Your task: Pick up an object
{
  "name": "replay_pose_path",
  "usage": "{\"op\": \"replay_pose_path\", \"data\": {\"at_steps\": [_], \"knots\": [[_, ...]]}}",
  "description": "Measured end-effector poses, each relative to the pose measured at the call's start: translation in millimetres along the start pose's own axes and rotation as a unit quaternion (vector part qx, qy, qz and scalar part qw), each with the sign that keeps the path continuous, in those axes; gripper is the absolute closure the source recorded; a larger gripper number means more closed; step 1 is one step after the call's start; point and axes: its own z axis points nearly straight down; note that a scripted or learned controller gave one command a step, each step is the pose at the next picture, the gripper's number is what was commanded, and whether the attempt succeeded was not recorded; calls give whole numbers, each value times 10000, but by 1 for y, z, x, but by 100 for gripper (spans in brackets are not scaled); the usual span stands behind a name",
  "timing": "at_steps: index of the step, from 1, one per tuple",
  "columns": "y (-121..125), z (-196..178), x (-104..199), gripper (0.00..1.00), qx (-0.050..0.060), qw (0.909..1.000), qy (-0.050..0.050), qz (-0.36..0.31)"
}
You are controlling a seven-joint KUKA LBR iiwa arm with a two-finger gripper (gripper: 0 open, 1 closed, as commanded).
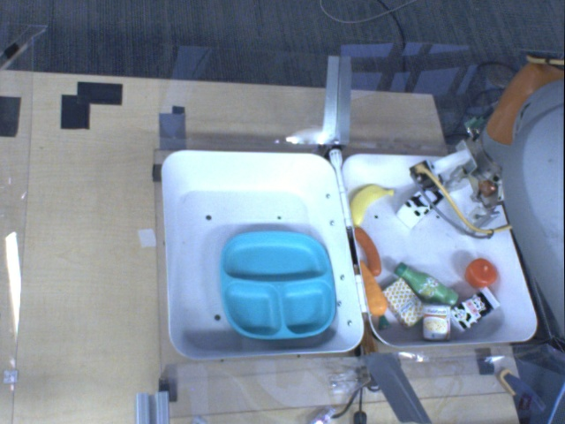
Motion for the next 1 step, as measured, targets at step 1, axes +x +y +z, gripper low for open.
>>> {"op": "replay_pose_path", "data": {"at_steps": [1], "knots": [[2,-1,7,0,18,10000,-30,68]]}}
